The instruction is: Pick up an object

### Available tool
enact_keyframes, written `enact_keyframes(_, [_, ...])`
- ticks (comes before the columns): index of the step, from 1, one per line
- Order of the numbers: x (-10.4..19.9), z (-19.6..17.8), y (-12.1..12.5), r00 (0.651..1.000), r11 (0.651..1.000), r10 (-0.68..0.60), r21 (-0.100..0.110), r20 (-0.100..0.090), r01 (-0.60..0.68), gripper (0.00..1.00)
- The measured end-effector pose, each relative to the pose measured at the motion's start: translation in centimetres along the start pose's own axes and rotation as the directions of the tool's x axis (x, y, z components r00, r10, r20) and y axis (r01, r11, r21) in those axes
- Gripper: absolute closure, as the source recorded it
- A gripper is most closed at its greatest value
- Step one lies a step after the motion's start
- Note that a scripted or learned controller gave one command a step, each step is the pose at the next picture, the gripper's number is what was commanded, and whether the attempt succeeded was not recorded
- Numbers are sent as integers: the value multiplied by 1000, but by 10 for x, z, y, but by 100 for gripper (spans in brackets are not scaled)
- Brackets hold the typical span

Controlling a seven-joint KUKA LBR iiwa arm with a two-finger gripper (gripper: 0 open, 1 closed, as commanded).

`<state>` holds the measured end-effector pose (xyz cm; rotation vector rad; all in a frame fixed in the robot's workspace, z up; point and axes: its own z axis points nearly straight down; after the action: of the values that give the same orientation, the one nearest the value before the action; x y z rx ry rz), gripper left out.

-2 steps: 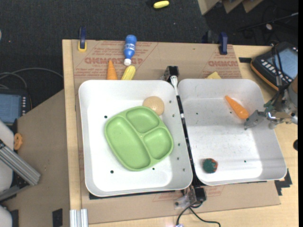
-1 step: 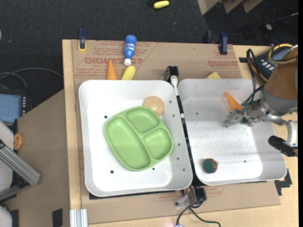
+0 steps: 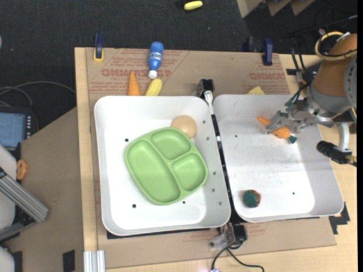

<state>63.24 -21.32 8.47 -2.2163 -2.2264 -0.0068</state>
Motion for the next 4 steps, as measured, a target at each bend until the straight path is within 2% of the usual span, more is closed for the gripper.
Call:
enact_keyframes(1, [17, 0, 37, 1000, 1000, 1, -3, 5, -1, 0])
enact_keyframes(2, [14, 0, 18, 1000, 1000, 5, 6, 3, -5, 0])
enact_keyframes(3, [14, 0, 35, 1000, 1000, 3, -1, 5, -3, 0])
enact_keyframes(4, [17, 0, 11, 1000, 1000, 5, 7, 2, -5, 0])
